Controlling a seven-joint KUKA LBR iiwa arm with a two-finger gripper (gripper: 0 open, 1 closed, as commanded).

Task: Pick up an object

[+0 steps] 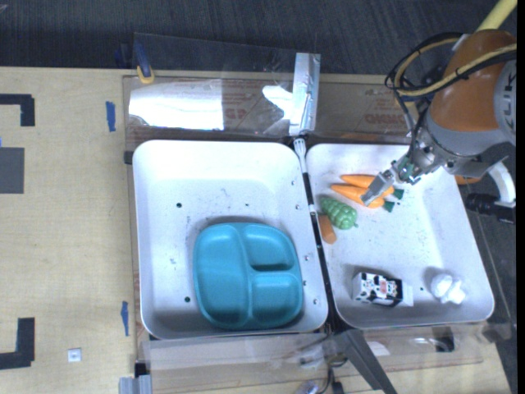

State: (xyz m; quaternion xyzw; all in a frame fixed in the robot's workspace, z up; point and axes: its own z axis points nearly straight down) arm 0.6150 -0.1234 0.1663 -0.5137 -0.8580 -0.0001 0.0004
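On my desk the left bin carries a blue divided tray. In the right bin I see a green and orange vegetable, two carrots, a black and white piece and a small white thing. To grasp well, I think I should come straight down over one carrot and close across its thin side. My tool hovers at the carrots' right end; I cannot tell its state. My arm reaches in from the right, wrist bent down-left.

Tray in left bin, carrots in right bin
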